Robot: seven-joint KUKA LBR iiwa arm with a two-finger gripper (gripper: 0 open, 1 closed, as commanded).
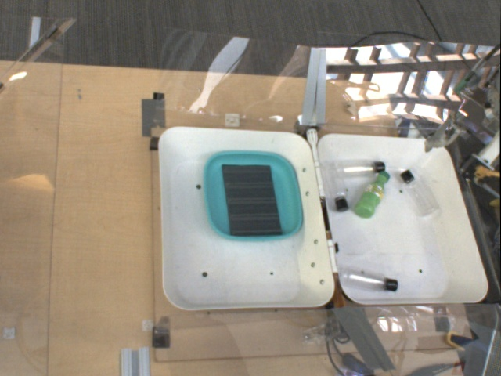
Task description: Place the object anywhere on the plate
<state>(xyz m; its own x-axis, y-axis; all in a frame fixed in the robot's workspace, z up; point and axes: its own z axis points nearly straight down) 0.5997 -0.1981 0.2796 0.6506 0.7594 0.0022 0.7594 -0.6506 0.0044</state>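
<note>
Camera view, looking down on a wooden counter (pixel 86 210) with two white bins side by side. A teal plate (pixel 215 202) with a dark ribbed mat sits in the left bin (pixel 235 288). A small green bottle (pixel 371 196) lies in the right bin (pixel 438 280) among clear capped tubes, long axis slanting, cap upper right. The plate lies directly left of it, across the divider.

Two bins (pixel 180 288), one plate (pixel 213 210), one green bottle (pixel 371 197)
</note>
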